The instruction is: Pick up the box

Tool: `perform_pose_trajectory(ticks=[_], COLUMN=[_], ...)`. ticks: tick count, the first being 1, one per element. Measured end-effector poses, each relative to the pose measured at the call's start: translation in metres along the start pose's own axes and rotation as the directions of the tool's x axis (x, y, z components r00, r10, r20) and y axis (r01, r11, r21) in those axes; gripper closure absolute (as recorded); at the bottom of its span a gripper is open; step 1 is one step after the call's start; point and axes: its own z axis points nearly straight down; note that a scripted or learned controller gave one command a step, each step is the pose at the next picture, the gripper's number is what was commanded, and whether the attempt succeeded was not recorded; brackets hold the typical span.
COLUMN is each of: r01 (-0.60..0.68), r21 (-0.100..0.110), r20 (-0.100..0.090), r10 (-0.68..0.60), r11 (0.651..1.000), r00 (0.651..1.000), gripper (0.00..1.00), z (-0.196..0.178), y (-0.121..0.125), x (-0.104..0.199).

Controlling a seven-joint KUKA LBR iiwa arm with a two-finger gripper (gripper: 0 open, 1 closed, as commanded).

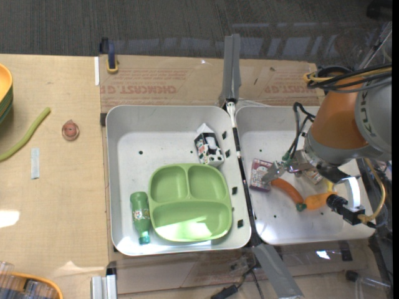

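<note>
Right bin (268, 229): box (260, 174), pink-purple, lying near left wall. Gripper (278, 172) low at box's right edge; open or closed, cannot tell. Carrot (288, 189) just right of box. Left bin (124, 142): green divided plate (189, 202), green bottle (140, 217) beside it, black-and-white carton (208, 147) near divider.

Smooth, slightly glossy plastic is seen in the green divided plate (189, 202). The bins (121, 167) look matt white plastic. Printed cardboard is suggested by the box (261, 174).

The arm (340, 126) runs off the right edge; a yellow bowl (4, 101) is cropped left.
</note>
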Motion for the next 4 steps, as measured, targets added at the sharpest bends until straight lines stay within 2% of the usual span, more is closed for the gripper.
perform_pose_trajectory(ticks=[1, 2, 3, 4], r01=[0.014, 0.134, -0.112, -0.021], r21=[-0.001, -0.006, -0.003, 0.005], r20=[-0.001, 0.004, 0.003, 0.001], r10=[-0.014, -0.134, 0.112, 0.021], r11=[1.0, 0.991, 0.994, 1.0], r00=[1.0, 0.991, 0.994, 1.0], gripper=[0.0, 0.0, 0.0, 0.0], z=[0.0, -0.001, 0.0, -0.023], y=[0.007, 0.063, 0.115, 0.074], x=[-0.004, -0.009, -0.023, -0.095])
